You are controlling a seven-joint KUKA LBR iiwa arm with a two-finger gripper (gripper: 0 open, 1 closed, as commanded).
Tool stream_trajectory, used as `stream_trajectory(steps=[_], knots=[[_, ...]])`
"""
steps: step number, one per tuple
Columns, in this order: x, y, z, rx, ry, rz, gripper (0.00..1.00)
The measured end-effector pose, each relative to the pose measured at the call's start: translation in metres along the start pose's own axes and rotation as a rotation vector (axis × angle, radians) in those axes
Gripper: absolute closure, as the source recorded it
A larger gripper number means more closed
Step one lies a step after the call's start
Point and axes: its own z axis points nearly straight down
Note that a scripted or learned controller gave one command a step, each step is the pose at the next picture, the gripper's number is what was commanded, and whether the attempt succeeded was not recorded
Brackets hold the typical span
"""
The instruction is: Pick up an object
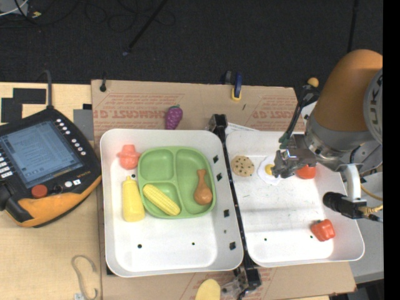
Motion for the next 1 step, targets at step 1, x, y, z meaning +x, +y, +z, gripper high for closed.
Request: stream_trajectory(steps=[1], knots=[[0.0021,-0.0159,0.0087,0.003,0.000,0.003,1.00]])
